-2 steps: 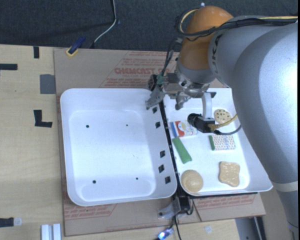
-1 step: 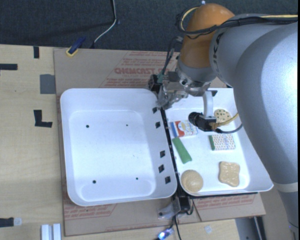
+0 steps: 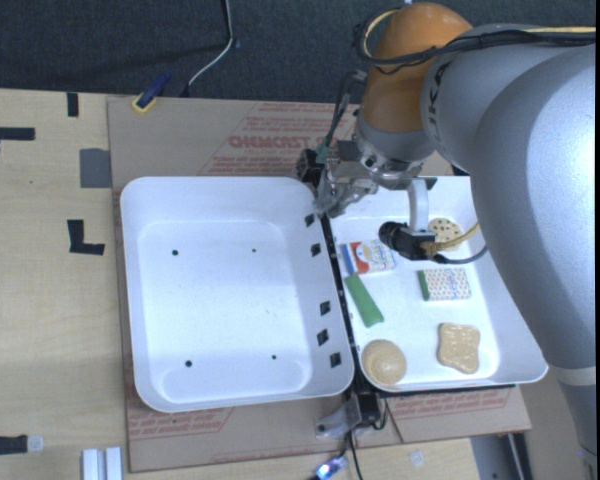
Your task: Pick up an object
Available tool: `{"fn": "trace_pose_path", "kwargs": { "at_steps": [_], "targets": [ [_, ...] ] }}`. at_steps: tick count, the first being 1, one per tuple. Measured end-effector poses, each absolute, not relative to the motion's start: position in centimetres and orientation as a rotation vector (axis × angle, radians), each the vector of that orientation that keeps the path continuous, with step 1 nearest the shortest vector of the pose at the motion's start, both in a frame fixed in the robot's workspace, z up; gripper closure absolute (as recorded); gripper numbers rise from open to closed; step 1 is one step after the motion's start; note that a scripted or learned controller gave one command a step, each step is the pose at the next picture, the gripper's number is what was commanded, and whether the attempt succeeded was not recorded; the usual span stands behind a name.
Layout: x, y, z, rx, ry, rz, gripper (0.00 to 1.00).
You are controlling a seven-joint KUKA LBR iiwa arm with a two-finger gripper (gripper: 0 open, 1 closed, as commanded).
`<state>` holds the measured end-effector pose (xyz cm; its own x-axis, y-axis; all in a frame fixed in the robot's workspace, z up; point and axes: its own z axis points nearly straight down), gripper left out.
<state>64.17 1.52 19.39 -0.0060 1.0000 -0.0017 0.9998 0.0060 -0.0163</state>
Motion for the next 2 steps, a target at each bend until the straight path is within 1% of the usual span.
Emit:
{"fn": "trace_pose_path", "kwargs": {
  "at_steps": [2],
  "targets": [
    [64.19,1.58,20.67,-2.2,-2.219,0.033,1.0]
  ]
}}
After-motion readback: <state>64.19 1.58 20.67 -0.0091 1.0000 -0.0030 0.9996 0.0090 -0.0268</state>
